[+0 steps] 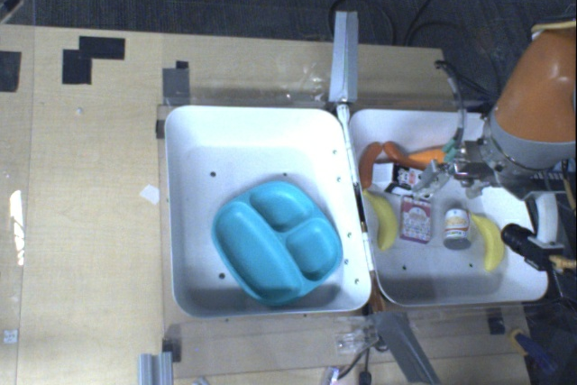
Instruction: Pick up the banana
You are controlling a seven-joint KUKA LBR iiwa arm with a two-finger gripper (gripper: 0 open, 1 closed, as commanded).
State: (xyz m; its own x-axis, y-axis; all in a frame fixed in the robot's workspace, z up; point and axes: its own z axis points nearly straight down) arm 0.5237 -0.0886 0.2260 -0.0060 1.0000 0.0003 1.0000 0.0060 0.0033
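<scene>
The biggest risk here is picking the wrong thing, because the right-hand shallow white plastic bin [518, 288] is crowded and holds two curved yellow pieces that both read as bananas: one yellow banana [383, 219] lies against the bin's left wall, just beside a small dark red and white packet [416, 220], and a second yellow curved fruit [490, 242] lies toward the bin's right side, near a short white jar with a pale label [457, 227]. The grey metal two-finger gripper [448, 169] hangs over the upper middle of that bin, above an orange carrot-like piece [416, 157] and an orange-brown curved item [369, 161], so a straight descent from here would probably land on those instead of either banana. The left banana sits so tight to the wall and the packet that one finger might catch the rim or shove the packet; the right one is partly overlapped by the arm's dark fittings, and its full length is hard to judge. Whether the fingers are spread or closed cannot be told, since they merge with the clutter below and the wrist blocks part of them; nothing is visibly between them. The left-hand white bin [189, 194] carries a turquoise three-compartment plastic plate [275, 239], well apart from the action.
</scene>
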